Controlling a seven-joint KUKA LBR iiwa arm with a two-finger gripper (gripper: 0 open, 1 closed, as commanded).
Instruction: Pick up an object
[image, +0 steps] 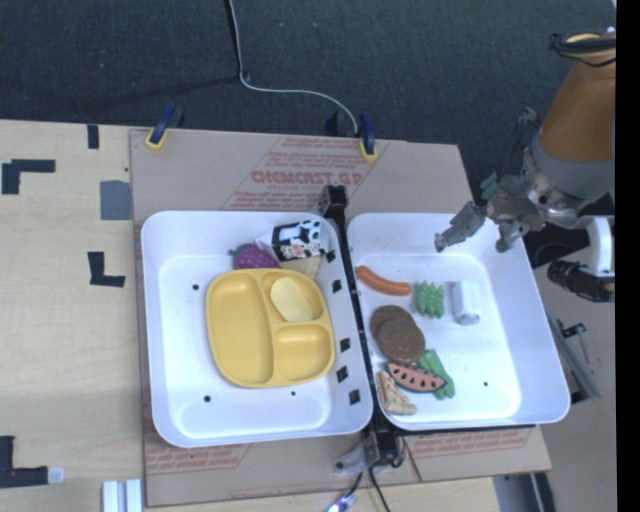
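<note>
My gripper (481, 233) hangs over the far right corner of the right bin (520, 330), fingers spread open with nothing between them. Below it in that bin lie an orange sausage (383, 282), a green ridged piece (430, 298), a small grey cylinder (466, 302), a brown patty (398, 333), a watermelon slice (415, 378), a green leafy piece (440, 372) and a tan pastry (397, 400). The grey cylinder is the nearest, a short way toward the front of the gripper.
The left bin (170, 330) holds a yellow divided plate (270, 328), a purple item (256, 257) and a black-and-white cow-patterned toy (298, 238) at its far edge. A black divider (345, 300) runs between the bins. A white cable (290, 92) lies beyond them.
</note>
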